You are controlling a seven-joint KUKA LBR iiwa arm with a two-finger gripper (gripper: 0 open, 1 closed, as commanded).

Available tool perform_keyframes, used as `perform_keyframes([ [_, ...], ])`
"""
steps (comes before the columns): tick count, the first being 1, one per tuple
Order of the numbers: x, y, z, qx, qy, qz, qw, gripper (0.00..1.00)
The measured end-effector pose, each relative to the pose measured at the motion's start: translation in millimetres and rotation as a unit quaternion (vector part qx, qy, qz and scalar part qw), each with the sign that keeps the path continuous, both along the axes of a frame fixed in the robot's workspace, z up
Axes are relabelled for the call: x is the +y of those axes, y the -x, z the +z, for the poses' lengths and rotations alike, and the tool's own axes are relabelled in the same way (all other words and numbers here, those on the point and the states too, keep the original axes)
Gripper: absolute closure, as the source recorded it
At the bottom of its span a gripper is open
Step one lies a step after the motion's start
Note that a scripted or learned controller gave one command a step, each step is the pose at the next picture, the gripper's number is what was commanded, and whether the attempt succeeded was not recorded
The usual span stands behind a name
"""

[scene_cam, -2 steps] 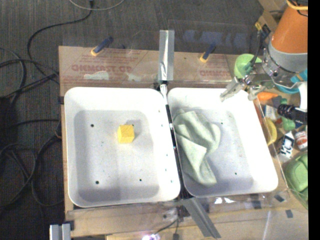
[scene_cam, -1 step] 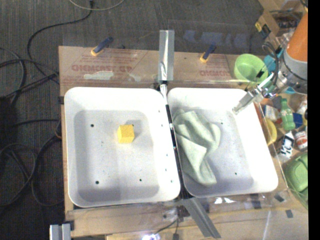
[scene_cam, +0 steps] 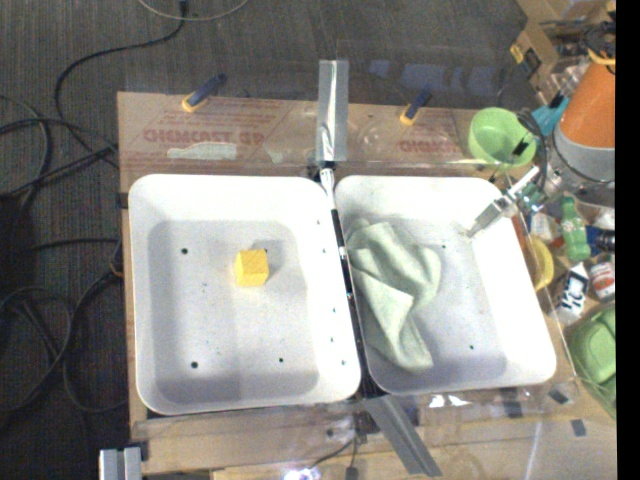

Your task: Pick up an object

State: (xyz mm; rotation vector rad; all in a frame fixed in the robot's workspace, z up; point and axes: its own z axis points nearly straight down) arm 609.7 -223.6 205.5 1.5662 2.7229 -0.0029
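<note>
Hand (scene_cam: 487, 216) hovered over right bin (scene_cam: 520, 298), grip state unreadable. Pale green cloth (scene_cam: 398, 288) lay just left of it; yellow block (scene_cam: 252, 267) well beyond, in left bin (scene_cam: 160, 208).

1. Looking like a robotics lab or test workshop.
2. Sitting on dark carpet (scene_cam: 400, 18), with loose black cables (scene_cam: 70, 78) trailing across it.
3. Clamping a plywood table (scene_cam: 230, 138) with spring clamps (scene_cam: 204, 92), two white bins (scene_cam: 160, 198) resting on top.
4. Reaching in at the right: a grey and orange robot arm (scene_cam: 590, 118).
5. Piling up beside it: cardboard boxes (scene_cam: 555, 8) and assorted colourful clutter (scene_cam: 585, 258).
</note>
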Motion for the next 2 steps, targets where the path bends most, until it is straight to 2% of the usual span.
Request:
perform_keyframes([
  [1,2.4,-31.2,0.7,-0.001,-0.0017,-0.012,0.9999,0.0],
  [2,24.2,19.2,96.5,-0.002,0.0004,0.123,0.9924,0.0],
])
